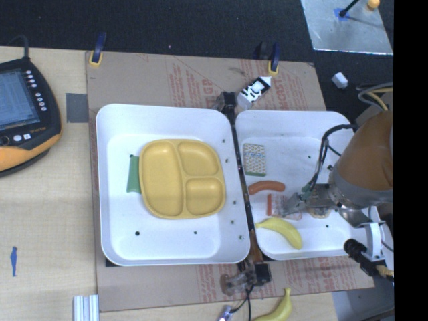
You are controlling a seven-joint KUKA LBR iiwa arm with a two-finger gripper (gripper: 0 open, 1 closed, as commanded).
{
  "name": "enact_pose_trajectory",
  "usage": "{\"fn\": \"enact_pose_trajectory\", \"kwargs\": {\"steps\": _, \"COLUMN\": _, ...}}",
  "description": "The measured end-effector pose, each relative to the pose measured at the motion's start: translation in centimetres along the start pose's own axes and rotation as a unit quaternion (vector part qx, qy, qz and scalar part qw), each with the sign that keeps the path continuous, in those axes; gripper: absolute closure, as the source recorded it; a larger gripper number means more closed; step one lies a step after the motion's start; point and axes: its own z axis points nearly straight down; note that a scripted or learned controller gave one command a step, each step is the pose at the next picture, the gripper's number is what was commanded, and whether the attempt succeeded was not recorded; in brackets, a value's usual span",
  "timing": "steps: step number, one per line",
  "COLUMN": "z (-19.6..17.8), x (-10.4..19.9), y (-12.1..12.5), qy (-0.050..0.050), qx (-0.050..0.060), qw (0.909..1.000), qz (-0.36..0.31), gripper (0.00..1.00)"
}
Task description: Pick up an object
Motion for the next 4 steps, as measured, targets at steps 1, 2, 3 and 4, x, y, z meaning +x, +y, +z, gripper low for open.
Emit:
{"fn": "enact_pose_trajectory", "kwargs": {"steps": 1, "z": 1.2, "x": 2.0, "y": 3.1, "qy": 0.0, "qx": 0.003, "qw": 1.0, "qz": 0.002, "gripper": 0.0}}
{"fn": "enact_pose_trajectory", "kwargs": {"steps": 2, "z": 1.2, "x": 0.1, "y": 7.9, "qy": 0.001, "qx": 0.002, "qw": 1.0, "qz": 0.003, "gripper": 0.0}}
{"fn": "enact_pose_trajectory", "kwargs": {"steps": 3, "z": 1.5, "x": 3.4, "y": 5.2, "qy": 0.001, "qx": 0.005, "qw": 1.0, "qz": 0.001, "gripper": 0.0}}
{"fn": "enact_pose_trajectory", "kwargs": {"steps": 4, "z": 1.5, "x": 3.5, "y": 9.5, "qy": 0.001, "qx": 0.004, "qw": 1.0, "qz": 0.004, "gripper": 0.0}}
